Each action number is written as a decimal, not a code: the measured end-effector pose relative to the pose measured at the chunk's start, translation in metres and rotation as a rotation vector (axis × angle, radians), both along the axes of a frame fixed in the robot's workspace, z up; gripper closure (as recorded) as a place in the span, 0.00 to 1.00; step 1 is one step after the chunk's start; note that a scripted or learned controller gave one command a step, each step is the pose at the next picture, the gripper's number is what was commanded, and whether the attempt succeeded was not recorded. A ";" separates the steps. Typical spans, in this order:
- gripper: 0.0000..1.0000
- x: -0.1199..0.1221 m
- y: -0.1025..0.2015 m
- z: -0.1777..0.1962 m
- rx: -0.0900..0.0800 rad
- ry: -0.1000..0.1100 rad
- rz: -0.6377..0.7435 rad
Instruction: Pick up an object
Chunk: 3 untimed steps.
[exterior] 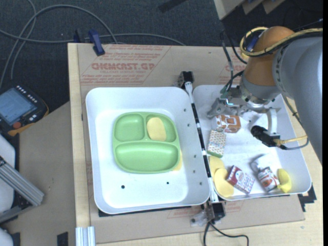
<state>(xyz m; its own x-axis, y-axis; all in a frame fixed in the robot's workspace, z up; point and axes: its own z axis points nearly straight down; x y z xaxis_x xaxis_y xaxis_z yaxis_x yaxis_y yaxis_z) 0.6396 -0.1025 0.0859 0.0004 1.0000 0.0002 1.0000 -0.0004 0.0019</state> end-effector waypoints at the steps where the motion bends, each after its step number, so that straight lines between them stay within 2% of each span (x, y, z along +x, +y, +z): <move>1: 0.00 -0.008 -0.036 0.000 -0.001 0.002 0.000; 2: 0.00 -0.044 -0.038 0.000 -0.001 -0.001 0.000; 3: 1.00 -0.043 -0.038 0.011 -0.001 -0.004 -0.001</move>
